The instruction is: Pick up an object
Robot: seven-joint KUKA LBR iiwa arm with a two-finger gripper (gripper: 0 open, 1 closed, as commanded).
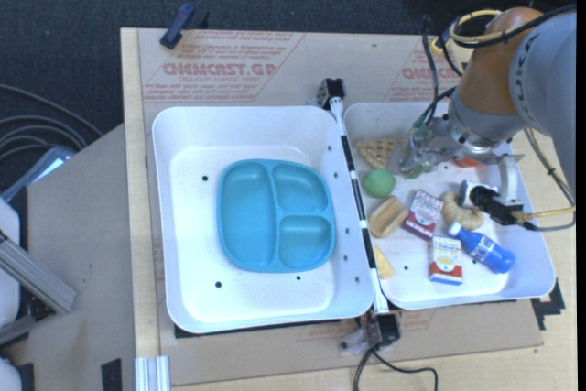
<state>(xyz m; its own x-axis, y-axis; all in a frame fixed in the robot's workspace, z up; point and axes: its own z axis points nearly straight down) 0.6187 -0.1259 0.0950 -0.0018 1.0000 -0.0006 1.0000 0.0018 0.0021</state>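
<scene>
Gripper (pixel 417 151) is low in the right bin (pixel 531 284), near its back-left part. Can't tell from this view whether it is released, clenched or has anything.

Risks, as I judge them:
- Clutter. Waffle piece (pixel 375 150) sits just left of the gripper and the green ball (pixel 377 183) just below-left. A descent here could land between them, nudge both, and close on nothing.
- The ball is round and smooth-looking, so likely to squirt out or roll toward the divider if pinched off-centre.
- Waffle is flat and low, so the grip may skate over it or scrape the bin floor.
- The bin wall is close on the left, so little room for an approach from that side.

No single target is obvious; nearest candidates are the waffle and ball. Further out, below-right of the gripper: a tan bread-like block (pixel 385 216), a small red-and-white carton (pixel 424 213), a second carton (pixel 446 259) and a blue bottle (pixel 485 251) lying on its side. The boxy ones look like easier grabs. Something red lies just right of the wrist, mostly hidden.

Well to the left, the other bin holds a blue divided tray (pixel 275 214).
</scene>
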